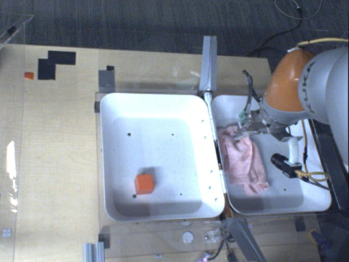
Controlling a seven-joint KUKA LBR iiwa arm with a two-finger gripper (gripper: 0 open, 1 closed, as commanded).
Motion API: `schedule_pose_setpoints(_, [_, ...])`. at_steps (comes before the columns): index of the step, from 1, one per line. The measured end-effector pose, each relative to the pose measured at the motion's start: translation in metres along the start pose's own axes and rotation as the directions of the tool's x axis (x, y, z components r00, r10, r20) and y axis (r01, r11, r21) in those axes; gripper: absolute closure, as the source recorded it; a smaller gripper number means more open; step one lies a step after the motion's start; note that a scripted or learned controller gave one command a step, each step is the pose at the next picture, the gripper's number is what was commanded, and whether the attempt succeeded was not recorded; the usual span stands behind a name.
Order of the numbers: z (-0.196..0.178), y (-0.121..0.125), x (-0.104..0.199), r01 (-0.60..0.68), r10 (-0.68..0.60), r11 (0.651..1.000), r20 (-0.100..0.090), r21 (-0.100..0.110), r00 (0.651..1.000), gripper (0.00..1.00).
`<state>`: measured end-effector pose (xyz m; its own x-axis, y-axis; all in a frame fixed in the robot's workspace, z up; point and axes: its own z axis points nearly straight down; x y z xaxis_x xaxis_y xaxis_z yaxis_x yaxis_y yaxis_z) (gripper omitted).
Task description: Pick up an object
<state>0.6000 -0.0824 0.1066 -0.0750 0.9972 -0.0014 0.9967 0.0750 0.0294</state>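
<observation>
Gripper (252, 125) is poised at the top end of the pink cloth (243, 160); cloth's long axis runs away toward the near bin wall. Finger state can't be told.

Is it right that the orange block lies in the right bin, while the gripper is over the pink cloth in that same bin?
Not quite. The camera view shows the orange block in the left bin, near its front. The rest holds: the gripper is over the pink cloth in the right bin.

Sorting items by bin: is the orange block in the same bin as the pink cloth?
No, the orange block lies in the left bin, the pink cloth in the right.
</observation>
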Motion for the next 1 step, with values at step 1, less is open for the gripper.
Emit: schedule_pose_setpoints(1, [-0.0801, -0.0174, 0.0165, -0.006, 0.006, 1.0, -0.001, 0.022, 1.0, 1.0])
